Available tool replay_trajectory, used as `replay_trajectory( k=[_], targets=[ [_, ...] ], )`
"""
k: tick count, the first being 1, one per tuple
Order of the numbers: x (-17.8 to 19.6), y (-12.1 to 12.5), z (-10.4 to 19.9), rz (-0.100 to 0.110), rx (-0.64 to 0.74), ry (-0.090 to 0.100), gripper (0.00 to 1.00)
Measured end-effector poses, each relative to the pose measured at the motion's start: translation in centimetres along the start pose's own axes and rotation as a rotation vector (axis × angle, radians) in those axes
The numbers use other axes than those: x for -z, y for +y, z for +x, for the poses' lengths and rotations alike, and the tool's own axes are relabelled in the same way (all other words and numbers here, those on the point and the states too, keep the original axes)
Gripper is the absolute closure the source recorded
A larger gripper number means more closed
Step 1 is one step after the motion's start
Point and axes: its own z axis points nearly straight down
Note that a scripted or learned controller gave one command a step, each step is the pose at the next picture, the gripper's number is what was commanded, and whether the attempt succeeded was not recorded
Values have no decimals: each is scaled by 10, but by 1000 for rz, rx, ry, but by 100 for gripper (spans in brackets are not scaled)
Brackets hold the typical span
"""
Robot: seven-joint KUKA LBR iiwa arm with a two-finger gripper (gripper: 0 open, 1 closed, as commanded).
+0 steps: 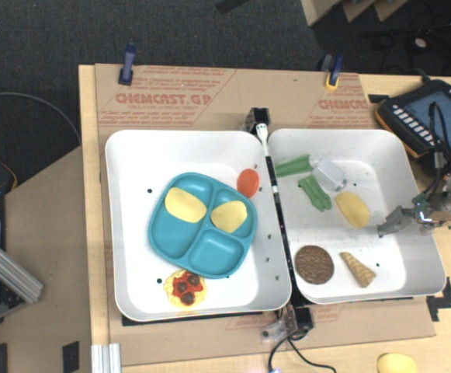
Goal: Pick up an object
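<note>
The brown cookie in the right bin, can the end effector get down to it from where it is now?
Probably yes. The brown cookie lies flat with bare bin floor around it, apart from the cone beside it. The end effector sits up and to the right, with nothing between.

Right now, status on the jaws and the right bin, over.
Gripper low at right bin's right side, holding nothing. Yellow piece nearest, just left of it. Brown cookie and cone sit apart, below.
</note>
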Motion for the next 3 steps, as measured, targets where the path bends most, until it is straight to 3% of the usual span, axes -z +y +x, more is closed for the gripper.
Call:
replay_trajectory(
  k=[1, 2, 3],
  targets=[
    [-74, -8, 6, -1, 7, 14, 0],
    [142, -8, -1, -27, 3, -12, 0],
    [29, -12, 0, 1, -1, 1, 0]
  ],
)
